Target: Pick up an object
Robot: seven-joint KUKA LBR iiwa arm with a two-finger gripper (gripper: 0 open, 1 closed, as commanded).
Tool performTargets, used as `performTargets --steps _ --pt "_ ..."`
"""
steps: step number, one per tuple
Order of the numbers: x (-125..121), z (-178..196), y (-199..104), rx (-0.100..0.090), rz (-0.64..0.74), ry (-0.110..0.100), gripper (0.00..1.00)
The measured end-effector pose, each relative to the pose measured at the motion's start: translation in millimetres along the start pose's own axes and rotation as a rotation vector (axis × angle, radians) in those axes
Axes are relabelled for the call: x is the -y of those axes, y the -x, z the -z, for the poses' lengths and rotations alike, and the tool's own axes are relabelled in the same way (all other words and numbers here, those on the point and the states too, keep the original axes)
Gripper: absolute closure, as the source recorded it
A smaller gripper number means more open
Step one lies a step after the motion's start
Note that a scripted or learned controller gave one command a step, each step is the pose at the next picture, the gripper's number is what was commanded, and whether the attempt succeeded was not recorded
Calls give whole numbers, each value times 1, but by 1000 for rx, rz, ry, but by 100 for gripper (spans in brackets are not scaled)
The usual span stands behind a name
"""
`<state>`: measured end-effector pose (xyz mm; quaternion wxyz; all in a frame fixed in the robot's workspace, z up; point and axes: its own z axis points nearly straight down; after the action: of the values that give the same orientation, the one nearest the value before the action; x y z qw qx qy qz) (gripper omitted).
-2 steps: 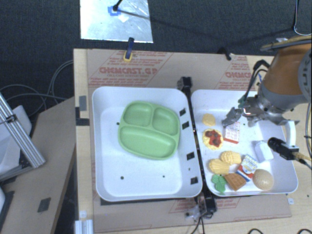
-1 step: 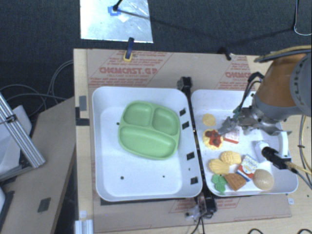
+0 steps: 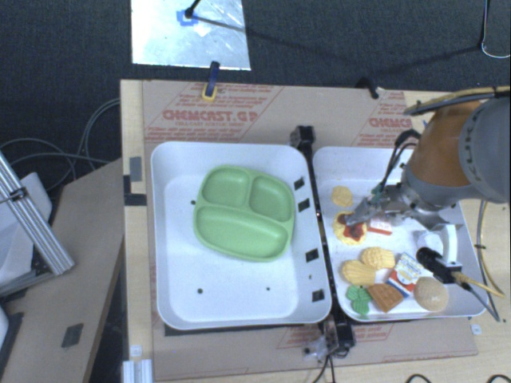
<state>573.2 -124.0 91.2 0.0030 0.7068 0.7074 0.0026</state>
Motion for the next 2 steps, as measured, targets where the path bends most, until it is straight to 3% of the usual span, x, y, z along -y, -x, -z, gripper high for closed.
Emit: performTargets --steps 1,2 --pt "-5 16 0 1 1 15 100" --pt "-9 60 4 1 3 -3 100"
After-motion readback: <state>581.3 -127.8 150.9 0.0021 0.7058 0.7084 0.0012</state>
